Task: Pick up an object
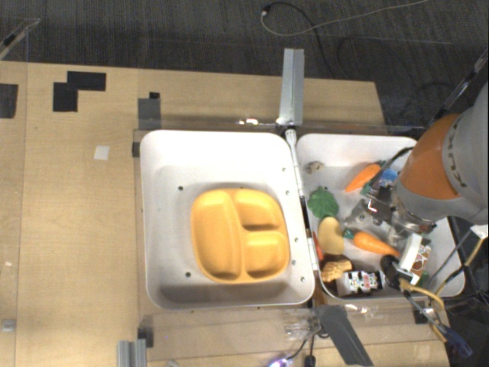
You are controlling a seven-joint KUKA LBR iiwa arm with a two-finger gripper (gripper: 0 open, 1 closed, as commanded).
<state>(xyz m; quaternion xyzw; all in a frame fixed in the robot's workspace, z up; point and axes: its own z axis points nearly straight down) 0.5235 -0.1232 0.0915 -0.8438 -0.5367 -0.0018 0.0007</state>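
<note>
The gripper [374,209] was seen lowered into the right bin [321,153]; whether its jaws were closed could not be told. A carrot [372,243] lay just below them, long axis near-horizontal, pointed tip toward the yellow pear [331,235].

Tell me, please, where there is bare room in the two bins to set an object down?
In the left bin, bare floor rings the yellow divided tray, widest along the rear wall and left side. The right bin is crowded: carrots, green toy and small items cluster beneath the arm; its one free patch is the rear-left corner.
</note>
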